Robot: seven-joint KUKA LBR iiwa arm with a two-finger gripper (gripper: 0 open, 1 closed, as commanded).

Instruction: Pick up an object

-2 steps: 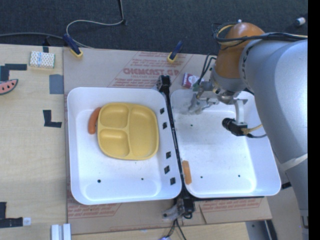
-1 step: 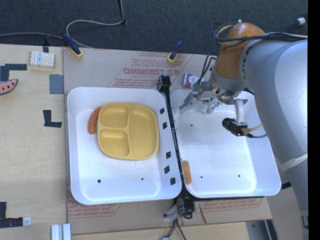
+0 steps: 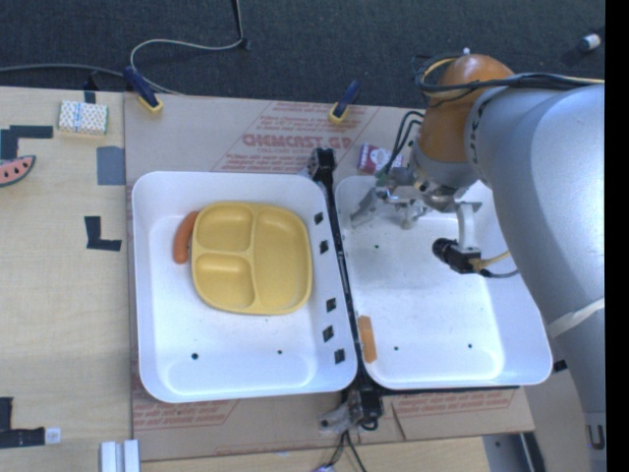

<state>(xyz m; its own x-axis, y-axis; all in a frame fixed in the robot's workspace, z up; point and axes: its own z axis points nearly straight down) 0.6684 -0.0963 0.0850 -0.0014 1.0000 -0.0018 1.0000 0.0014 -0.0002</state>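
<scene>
Tool sits at the far end of the right-hand shallow white plastic bin, about 12 o'clock of that bin's floor, below the orange wrist band. Metal parts are foreshortened from above; whether it is open or closed, cannot tell. Nothing visibly gripped.

Candidate objects:
- Small orange carrot-shaped piece, lying against the right bin's left wall at roughly 8 o'clock of that bin. Judged light, rigid, probably smooth plastic, so could slip. Best taken across its short width at mid-length, but the wall touching one side leaves little room for a jaw there; approach along the wall.
- Yellow three-compartment plastic tray, flat in the left-hand white bin, centre to 11 o'clock. Judged light, stiff, wide; only a rim pinch seems feasible, likely at the 3 or 6 o'clock edge.
- Orange-red sausage-shaped piece, touching the tray's 9 o'clock edge. Small and rounded, may roll; tray blocks one side.

Room: right bin floor is largely open from centre to 5 o'clock. The black clips on the divider between bins are a snag risk when crossing. Left bin has free floor along 6 o'clock. The counter lies beyond at 9 o'clock
</scene>
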